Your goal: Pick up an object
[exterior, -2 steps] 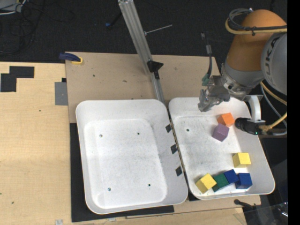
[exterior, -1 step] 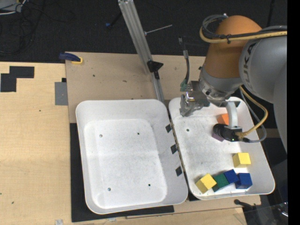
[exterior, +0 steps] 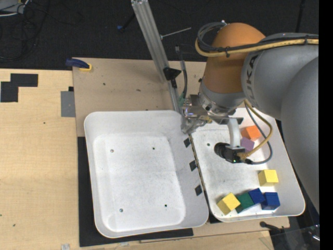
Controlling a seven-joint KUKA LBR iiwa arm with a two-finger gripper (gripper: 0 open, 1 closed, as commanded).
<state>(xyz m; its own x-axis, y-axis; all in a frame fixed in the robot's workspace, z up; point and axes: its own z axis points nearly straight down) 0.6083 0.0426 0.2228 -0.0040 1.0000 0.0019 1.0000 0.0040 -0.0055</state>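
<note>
Over the far corner of the right bin [exterior: 223,178], close to the wall it shares with the left bin [exterior: 135,176], the hand [exterior: 195,117] is seen low beneath the bulky wrist; whether it is open or closed cannot be told, and nothing can be made out in its grasp. No block is seen beside it; the orange block [exterior: 252,132] and the purple block [exterior: 247,145], apparently touching, lie nearest; a lone yellow block [exterior: 268,177] sits apart; a cluster of blocks [exterior: 255,197] (yellow, green, two blue) is gathered at the near edge. The lone yellow block is judged the easiest target, since room is left all round it; the hand should be centred above it before any descent. Part of the bin's far side is hidden by the arm [exterior: 281,72].
</note>
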